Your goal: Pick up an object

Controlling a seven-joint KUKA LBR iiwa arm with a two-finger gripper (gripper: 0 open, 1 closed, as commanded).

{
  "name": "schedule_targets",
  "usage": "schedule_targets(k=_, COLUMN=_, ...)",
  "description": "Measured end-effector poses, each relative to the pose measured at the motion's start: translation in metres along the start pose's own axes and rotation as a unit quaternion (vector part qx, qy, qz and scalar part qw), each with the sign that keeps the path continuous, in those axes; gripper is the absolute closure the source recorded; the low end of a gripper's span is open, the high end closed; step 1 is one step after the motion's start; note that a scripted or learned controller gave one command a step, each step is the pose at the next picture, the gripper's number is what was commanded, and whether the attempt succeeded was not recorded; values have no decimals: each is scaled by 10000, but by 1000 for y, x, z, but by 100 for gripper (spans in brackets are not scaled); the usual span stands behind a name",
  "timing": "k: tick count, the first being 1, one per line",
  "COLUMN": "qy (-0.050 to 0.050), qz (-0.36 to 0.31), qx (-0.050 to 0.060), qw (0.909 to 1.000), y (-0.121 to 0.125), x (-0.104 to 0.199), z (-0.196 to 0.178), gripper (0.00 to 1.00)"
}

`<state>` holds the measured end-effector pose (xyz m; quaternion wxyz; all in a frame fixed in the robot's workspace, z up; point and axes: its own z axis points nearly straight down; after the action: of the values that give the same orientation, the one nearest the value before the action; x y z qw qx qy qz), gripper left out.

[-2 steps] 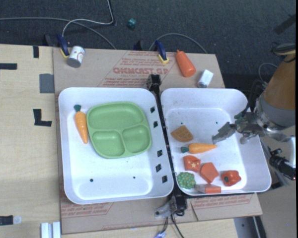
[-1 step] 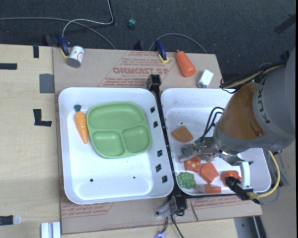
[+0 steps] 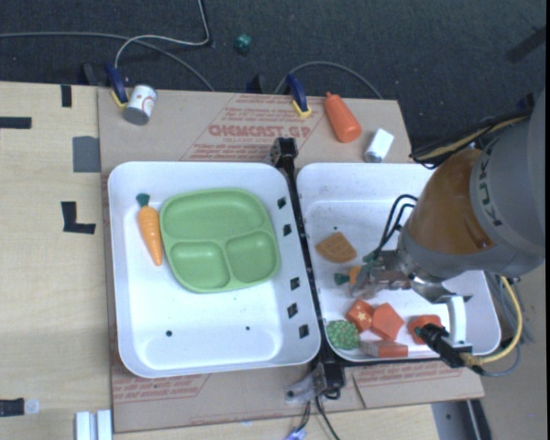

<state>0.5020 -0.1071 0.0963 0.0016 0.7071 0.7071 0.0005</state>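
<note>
Arm (image 3: 477,214) reaches in from right, tool (image 3: 371,278) lowered

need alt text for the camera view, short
A grey and orange robot arm reaches from the right into the right white bin, its gripper low among small toy foods: a tan piece, red-orange pieces and a green piece. The left white bin holds a green divided plate with a toy carrot beside it.

You had two white bins: left (image 3: 128,273) and right (image 3: 348,186). The left one held one green tray (image 3: 222,238) and one carrot (image 3: 149,231). Beyond them on the bench lay one orange bottle (image 3: 342,117).
</note>
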Motion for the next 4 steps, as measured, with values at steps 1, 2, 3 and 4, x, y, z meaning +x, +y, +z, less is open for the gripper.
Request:
schedule_targets(k=1, qy=1, qz=1, qx=1, qw=10000, y=0, x=0, z=0, gripper=0)
schedule_targets(k=2, qy=8, qz=-8, qx=16, qw=10000, y=27, x=32, z=-88, gripper=0)
schedule_targets(k=3, qy=-9, qz=-13, qx=-73, qw=10000, y=40, x=-7, z=-4, gripper=0)
schedule_targets(k=4, qy=-73, qz=9, qx=-179, qw=9998, y=19, x=-4, z=0, gripper=0)
